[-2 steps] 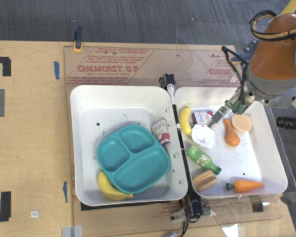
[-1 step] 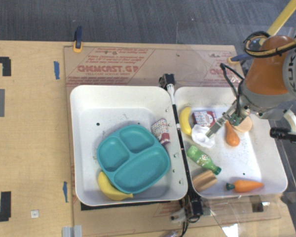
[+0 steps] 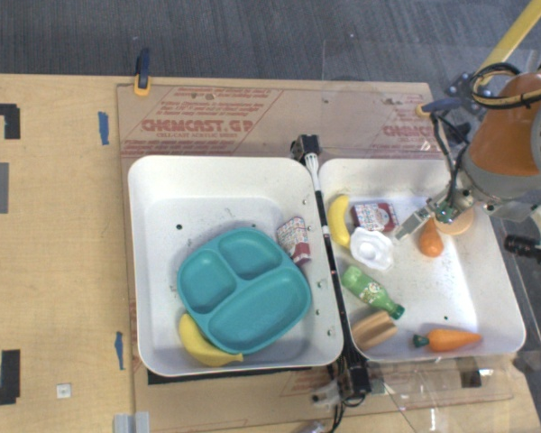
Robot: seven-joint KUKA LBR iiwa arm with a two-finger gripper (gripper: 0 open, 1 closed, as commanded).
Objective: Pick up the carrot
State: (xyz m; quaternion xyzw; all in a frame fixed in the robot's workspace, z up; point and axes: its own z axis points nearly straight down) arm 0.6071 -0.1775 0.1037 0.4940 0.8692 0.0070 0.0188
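Gripper grips a small orange piece; the carrot lies apart, needing a centred, body-aligned grasp.

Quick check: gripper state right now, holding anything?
Gripper: state cannot be told; it sits over the right bin beside a small orange item. Carrot lies apart, near the bin's front edge.

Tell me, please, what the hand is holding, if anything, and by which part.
It cannot be told: the hand hangs right against a small orange piece, its grip hidden. The carrot lies apart from it.
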